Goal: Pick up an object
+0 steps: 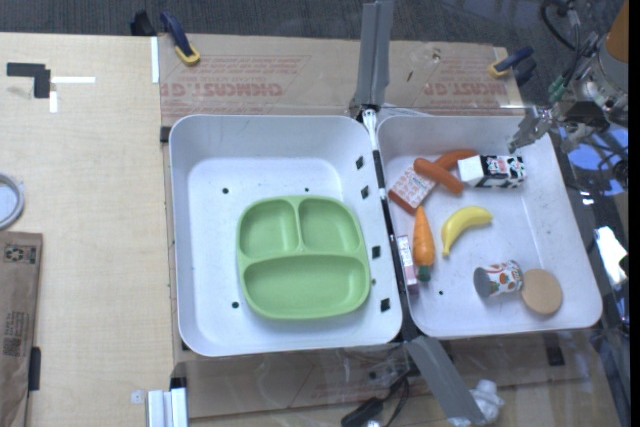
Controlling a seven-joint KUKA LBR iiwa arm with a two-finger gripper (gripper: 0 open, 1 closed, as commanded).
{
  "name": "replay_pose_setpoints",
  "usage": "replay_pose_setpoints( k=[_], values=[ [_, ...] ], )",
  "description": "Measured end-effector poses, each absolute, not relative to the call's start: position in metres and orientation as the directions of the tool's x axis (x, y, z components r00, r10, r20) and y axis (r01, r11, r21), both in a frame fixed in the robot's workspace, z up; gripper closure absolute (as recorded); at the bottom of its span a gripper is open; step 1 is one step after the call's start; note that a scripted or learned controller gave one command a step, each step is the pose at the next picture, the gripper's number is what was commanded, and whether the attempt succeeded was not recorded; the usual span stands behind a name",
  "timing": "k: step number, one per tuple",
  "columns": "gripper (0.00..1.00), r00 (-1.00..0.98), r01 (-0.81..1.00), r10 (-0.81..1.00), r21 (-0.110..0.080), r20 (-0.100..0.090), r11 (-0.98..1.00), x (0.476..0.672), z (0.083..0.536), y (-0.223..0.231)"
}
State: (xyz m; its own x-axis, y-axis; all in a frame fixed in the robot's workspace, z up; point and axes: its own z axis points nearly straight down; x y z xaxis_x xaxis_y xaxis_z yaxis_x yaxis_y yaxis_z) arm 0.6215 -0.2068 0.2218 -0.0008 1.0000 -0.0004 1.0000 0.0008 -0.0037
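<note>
We see our pincer [535, 127] at the far right edge of the right bin [580, 245], hanging above its rim; we cannot tell how its tips stand, and nothing shows between them.

The things we could take all lie in that right bin. A banana [465, 224] sits near the middle, a carrot [424, 241] just left of it, a sausage [447, 169] and a small cow-patterned carton [492, 170] toward the far side, a red-and-white packet [410, 187] beside the sausage, and a small tipped cup [498, 279] touching a round tan disc [541, 292] at the near side.

We judge these to be light toy pieces, stiff and somewhat slick. The banana stands apart from its neighbours, so we would take it across its narrow middle. The carton lies nearest the pincer and offers flat sides.

The left bin [200, 245] holds a green divided plate [303, 257]. Both bins rest on a brown board over a pale wooden surface [80, 165], with clamps at the far edge and dark floor beyond.
</note>
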Motion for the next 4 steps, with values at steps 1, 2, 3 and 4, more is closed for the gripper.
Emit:
replay_pose_setpoints(
  k=[1, 2, 3, 4],
  values=[
    [0.00, -0.122, 0.992, 0.992, -0.001, 0.000, 0.122, 0.583, 0.100, -0.205],
    [0.00, -0.079, 0.997, 0.997, -0.022, 0.017, 0.080, 0.629, 0.091, -0.212],
    [0.00, -0.079, 0.997, 0.997, -0.021, 0.017, 0.079, 0.629, 0.090, -0.212],
    [0.00, -0.079, 0.997, 0.997, -0.020, 0.016, 0.079, 0.630, 0.090, -0.212]
  ],
)
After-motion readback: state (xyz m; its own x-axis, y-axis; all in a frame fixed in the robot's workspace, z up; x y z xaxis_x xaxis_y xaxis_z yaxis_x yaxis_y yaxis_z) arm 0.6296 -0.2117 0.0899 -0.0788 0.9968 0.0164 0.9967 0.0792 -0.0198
